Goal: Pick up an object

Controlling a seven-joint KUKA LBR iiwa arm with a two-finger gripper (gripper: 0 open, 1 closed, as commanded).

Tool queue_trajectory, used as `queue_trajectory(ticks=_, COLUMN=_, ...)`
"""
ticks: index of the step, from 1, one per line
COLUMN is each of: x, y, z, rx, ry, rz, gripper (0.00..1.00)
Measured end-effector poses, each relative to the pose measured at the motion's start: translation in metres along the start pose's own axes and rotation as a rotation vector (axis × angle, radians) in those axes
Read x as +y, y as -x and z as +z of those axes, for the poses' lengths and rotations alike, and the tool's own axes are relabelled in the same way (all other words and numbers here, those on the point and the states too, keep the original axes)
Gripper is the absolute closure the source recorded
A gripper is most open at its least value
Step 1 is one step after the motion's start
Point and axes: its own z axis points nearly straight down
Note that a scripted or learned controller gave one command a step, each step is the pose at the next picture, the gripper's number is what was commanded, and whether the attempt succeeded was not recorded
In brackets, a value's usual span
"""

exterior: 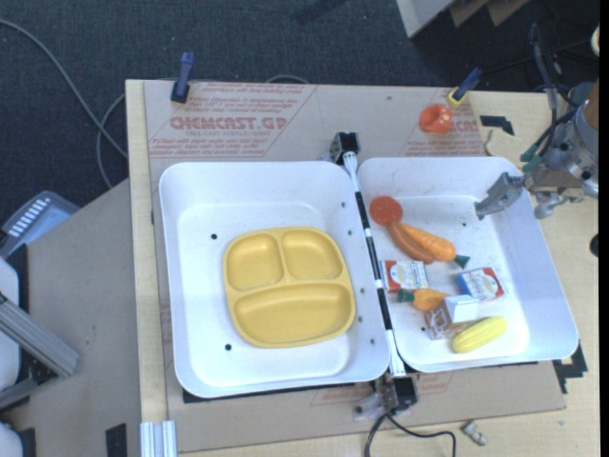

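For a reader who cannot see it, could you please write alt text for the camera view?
The gripper hovers over the upper right part of the right bin, which holds a toy carrot, a red disc, small cartons and a yellow corn cob. The left bin holds a yellow divided plate.

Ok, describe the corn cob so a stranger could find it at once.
Look in the right white bin, the one with the toy food, not the one with the yellow divided plate. Go to its near edge: the corn cob lies there, beside a small carton. It is the only all-yellow item among the orange carrot and red pieces.
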Motion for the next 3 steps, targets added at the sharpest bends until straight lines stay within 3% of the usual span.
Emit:
queue_trajectory(ticks=1, x=-0.009, y=-0.043, z=0.108, rx=0.0, ry=0.0, rz=0.0, gripper=0.0)
queue_trajectory(ticks=2, x=0.025, y=-0.047, z=0.185, rx=0.001, ry=-0.002, rz=0.0, gripper=0.0)
queue_trajectory(ticks=3, x=0.026, y=-0.047, z=0.175, rx=0.0, ry=0.001, rz=0.0, gripper=1.0)
